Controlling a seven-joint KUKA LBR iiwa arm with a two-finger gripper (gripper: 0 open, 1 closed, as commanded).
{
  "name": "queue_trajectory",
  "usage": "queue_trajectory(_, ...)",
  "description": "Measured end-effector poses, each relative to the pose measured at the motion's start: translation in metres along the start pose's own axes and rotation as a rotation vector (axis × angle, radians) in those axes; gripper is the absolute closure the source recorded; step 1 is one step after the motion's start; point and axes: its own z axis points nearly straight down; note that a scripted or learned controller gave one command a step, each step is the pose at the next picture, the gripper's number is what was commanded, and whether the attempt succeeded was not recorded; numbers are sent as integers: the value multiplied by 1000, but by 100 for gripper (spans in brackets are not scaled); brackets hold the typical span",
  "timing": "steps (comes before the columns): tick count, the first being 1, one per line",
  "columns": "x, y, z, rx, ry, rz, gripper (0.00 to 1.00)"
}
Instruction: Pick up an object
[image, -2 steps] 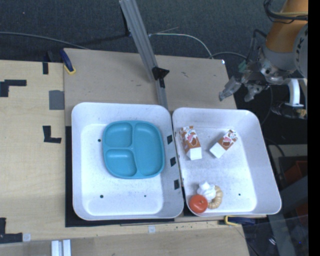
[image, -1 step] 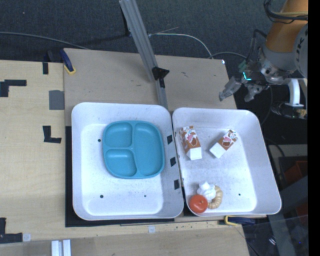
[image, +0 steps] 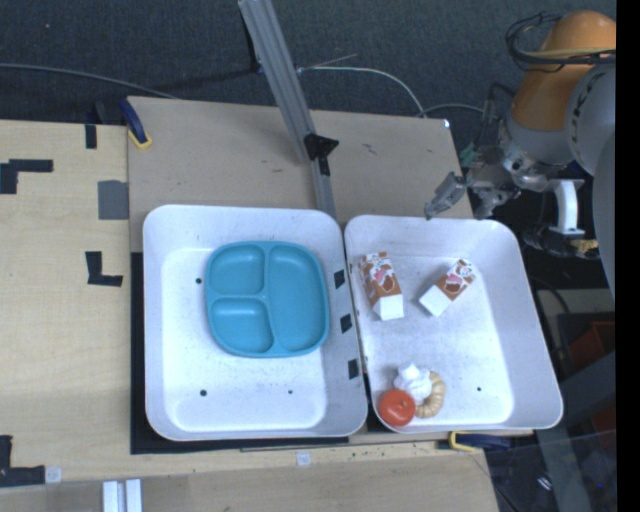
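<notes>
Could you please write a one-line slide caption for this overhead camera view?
Gripper hovers above the right bin's far rim; two small cartons inside, blue divided plate in the left bin.

Nothing here can be read. The two small cartons (image: 381, 285) (image: 447, 287) carry printed patterns, but any lettering is too blurred.

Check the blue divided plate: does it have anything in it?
Empty. The blue divided plate in the left bin shows bare blue compartments.

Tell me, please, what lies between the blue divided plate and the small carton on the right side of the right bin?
In the camera view, another small carton lies between the blue plate and the right-hand carton, past the bins' adjoining rims.
</notes>
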Motion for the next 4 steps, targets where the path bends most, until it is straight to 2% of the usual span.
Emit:
queue_trajectory(1,-1,0,65,3,0,1,0)
queue_trajectory(2,-4,0,112,2,-6,3,0)
queue_trajectory(3,-5,0,101,5,-6,3,100)
queue_trajectory(4,2,-4,41,-10,-1,1,100)
